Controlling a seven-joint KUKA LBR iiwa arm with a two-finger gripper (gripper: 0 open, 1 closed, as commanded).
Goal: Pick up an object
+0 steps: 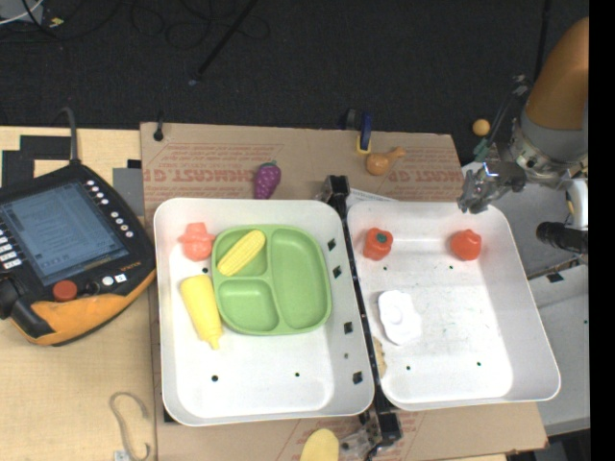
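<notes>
The right bin (pixel 519 363) holds a red tomato-like toy (pixel 377 244) at its far left, a second red toy (pixel 466 245) at its far right, and a white toy (pixel 398 316) nearer the front. My gripper (pixel 475 194) hangs over the bin's far right corner, just above and slightly right of the second red toy, and I see nothing between its fingers. In the left bin (pixel 259 382) a green divided plate (pixel 272 279) carries a corn cob (pixel 239 252). A yellow toy (pixel 201 309) and a pink toy (pixel 195 242) lie beside the plate.
A purple toy (pixel 266 180) and an orange pear-shaped toy (pixel 382 161) lie on the cardboard behind the bins. A teach pendant (pixel 67 248) rests on the bench to the left. A yellow object (pixel 320 445) sits in front of the bins.
</notes>
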